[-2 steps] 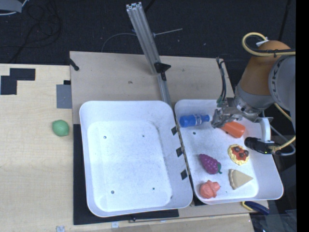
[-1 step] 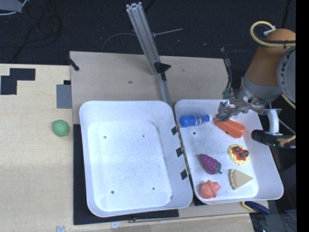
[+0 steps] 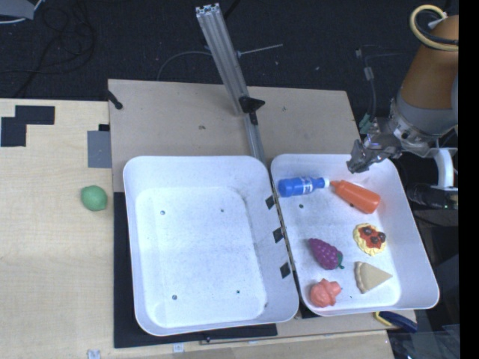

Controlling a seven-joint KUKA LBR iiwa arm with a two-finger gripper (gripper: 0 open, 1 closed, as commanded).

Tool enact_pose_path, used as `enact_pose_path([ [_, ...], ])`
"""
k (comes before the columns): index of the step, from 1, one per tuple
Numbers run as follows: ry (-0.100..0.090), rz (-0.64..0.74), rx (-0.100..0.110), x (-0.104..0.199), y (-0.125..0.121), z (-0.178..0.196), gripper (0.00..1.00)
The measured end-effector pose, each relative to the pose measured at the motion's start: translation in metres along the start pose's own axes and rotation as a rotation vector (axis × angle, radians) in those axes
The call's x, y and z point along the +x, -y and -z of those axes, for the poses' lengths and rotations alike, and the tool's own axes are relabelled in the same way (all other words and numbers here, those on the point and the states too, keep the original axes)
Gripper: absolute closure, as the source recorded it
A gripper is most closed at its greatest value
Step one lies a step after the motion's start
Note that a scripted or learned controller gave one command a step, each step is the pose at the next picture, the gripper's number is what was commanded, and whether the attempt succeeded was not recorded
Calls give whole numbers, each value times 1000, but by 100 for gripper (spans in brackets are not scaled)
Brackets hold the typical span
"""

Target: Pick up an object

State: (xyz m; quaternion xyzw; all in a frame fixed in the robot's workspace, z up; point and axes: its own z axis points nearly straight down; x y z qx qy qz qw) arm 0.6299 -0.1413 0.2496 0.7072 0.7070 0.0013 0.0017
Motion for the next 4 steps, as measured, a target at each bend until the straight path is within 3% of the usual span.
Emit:
enact_pose_path([
  [4, -1, 3, 6, 208, -13, -18, 100],
])
